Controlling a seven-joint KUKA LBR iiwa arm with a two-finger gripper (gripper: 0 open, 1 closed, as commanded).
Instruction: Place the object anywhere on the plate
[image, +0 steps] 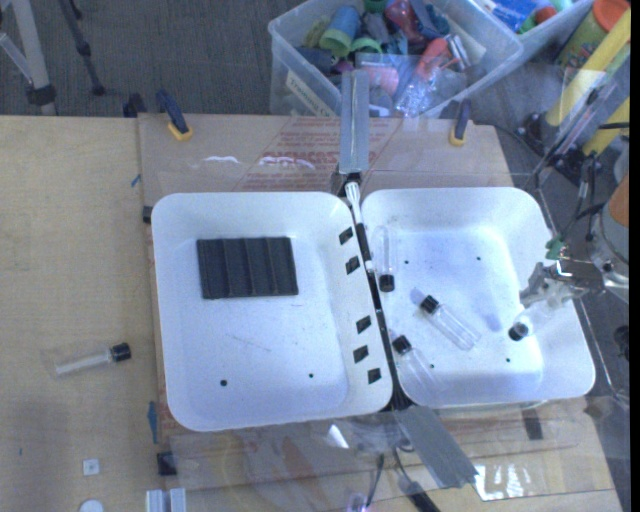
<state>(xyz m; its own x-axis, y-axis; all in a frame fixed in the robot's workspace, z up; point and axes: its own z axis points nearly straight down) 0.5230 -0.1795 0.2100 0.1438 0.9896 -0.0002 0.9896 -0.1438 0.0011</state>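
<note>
Pale wooden bench top (70, 250) fills the left of my camera view, and on it sit two shallow white plastic bins side by side. Behind them I see a clear plastic tub of mixed coloured toys (400, 45) standing on grey carpet.

Inside the left white bin (180, 400) lies a dark grey ribbed rectangular plate (247, 267), flat in the upper left part of the bin floor. Nothing rests on it.

Over in the right white bin (570, 375) I count several small clear plastic vials with black caps. One clear vial (445, 318) lies tilted near the middle of the floor, another small capped vial (385, 265) sits close to the dividing wall, and a third (402, 346) lies lower down by that same wall. All of them are well apart from the plate.

At the right rim of that bin I see the two-finger gripper (545, 285), a pale metal shape reaching in from the right. Whether it is spread or closed I cannot tell; it is too blurred.

Out on the bench, left of the bins, lies one more clear vial with a black cap (92, 358).
</note>
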